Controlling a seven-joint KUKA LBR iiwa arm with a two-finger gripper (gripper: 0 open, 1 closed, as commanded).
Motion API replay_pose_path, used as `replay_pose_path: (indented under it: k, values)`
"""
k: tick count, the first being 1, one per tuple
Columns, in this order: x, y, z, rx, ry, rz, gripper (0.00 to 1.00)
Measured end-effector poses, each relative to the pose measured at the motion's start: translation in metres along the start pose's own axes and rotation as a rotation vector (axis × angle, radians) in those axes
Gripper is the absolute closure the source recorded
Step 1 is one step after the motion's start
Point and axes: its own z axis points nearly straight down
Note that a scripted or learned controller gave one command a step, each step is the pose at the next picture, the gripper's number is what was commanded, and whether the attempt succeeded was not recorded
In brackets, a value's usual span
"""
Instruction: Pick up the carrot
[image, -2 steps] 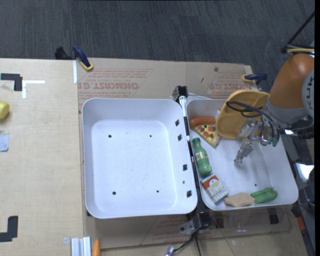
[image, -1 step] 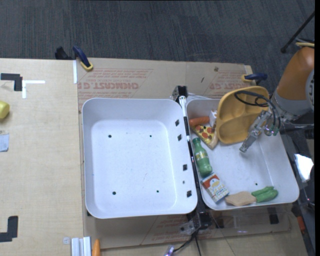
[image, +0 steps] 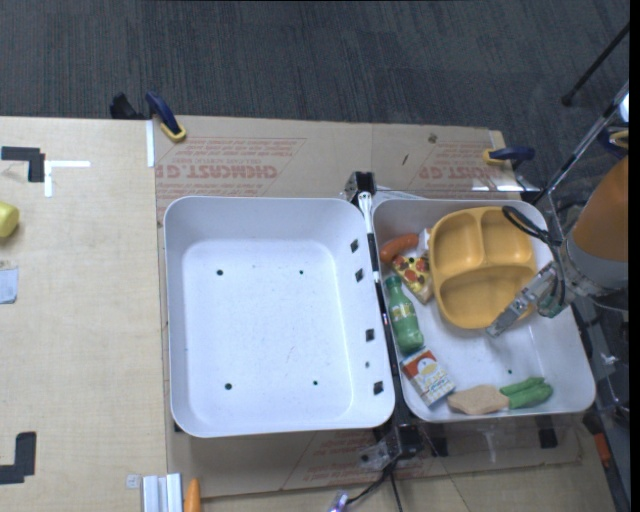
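1. Pale wood covers the bench (image: 80, 330), with a sheet of brown cardboard (image: 330, 160) lying under both bins.
2. At nine o'clock from the view's centre sits the left bin (image: 190, 320), a shallow white tray with a few dark holes in its floor.
3. At three o'clock sits the right bin (image: 560, 375), touching the left one along a line of black clips.
4. My arm (image: 608, 235) enters from three o'clock, its orange band showing at the view's edge.
5. A yellow divided plate (image: 480, 265) fills the twelve o'clock half of the right bin.
6. My end effector (image: 505, 320) hangs over the plate's five o'clock rim, pointing toward eight o'clock; I cannot tell how wide it stands, and I see nothing between its tips.
7. A green bottle (image: 403, 314) lies along the right bin's nine o'clock wall.
8. A slice of toy pizza (image: 412, 272) lies just beside the plate, at its nine o'clock.
9. A small carton (image: 428, 377) lies at six o'clock from the bottle.
10. A tan piece like bread (image: 478, 401) lies at the bin's six o'clock edge, touching a green pod (image: 526, 391).
11. The carrot (image: 397, 247) lies in the right bin's eleven o'clock corner, just beside the pizza and well apart from my end effector.
12. Two blue clamps (image: 165, 115) grip the cardboard's twelve o'clock edge.
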Motion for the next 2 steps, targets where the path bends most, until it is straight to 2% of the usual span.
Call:
replay_pose_path:
  k: [1,2]
  values:
    - [-0.052,0.066,0.001,0.018,0.026,0.047,0.0]
    - [-0.056,0.081,0.002,0.052,0.058,0.359,0.0]
